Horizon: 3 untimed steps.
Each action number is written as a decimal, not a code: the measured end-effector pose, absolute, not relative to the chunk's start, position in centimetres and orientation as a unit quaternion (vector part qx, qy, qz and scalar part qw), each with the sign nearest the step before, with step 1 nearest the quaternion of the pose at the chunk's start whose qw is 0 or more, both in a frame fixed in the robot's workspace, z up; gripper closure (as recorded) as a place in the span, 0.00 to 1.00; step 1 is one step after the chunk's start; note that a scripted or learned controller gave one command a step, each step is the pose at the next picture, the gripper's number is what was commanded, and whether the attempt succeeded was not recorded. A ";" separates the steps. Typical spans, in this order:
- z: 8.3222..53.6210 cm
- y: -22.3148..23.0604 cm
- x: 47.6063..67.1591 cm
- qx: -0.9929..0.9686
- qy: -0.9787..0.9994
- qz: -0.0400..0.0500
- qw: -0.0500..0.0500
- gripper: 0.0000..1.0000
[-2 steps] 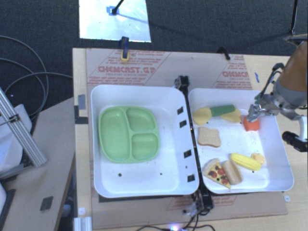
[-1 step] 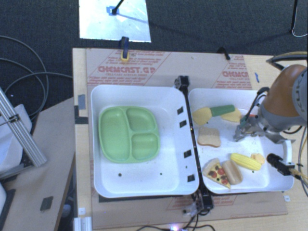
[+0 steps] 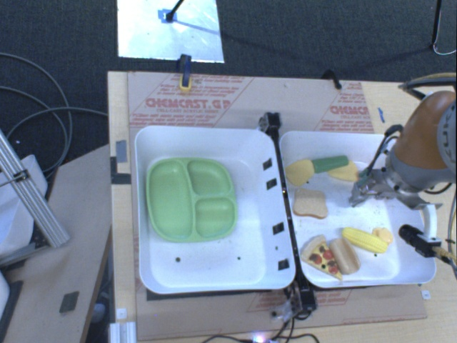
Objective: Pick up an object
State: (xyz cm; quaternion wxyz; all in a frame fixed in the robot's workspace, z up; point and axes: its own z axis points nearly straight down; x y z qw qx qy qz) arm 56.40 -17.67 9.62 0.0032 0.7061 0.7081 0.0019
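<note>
1. We find the arm (image 3: 427,145) reaching in over the right bin (image 3: 400,266), with the gripper (image 3: 359,194) low above the bin floor, in the bare patch between the upper and lower groups of toy food.
2. We cannot tell how the gripper is set; it is small and dark against the white floor, and we see no item in it.
3. The candidate objects all lie in the right bin: a green-handled piece (image 3: 330,163) with yellow ends near the top, a bread slice (image 3: 310,204) to the gripper's left, a corn cob (image 3: 365,239) just below it, and a pizza slice (image 3: 322,256) touching a hot dog (image 3: 343,255) near the front wall.
4. The left bin (image 3: 164,138) holds a green divided plate (image 3: 191,199), well apart from the gripper.
5. We judge the step to be the approach: nothing is lifted yet.
6. We judge the next move calls for centring over one item, the corn cob or the green-handled piece being nearest, then descending and closing squarely across its narrow width, since a glancing contact could push it aside.
</note>
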 end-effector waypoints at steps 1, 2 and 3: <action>9.6 -17.7 56.4 0.706 0.708 0.002 0.003 0.00; 8.5 -20.1 50.4 0.708 0.706 0.000 0.002 0.00; 8.5 -20.6 50.5 0.707 0.708 0.001 0.002 0.00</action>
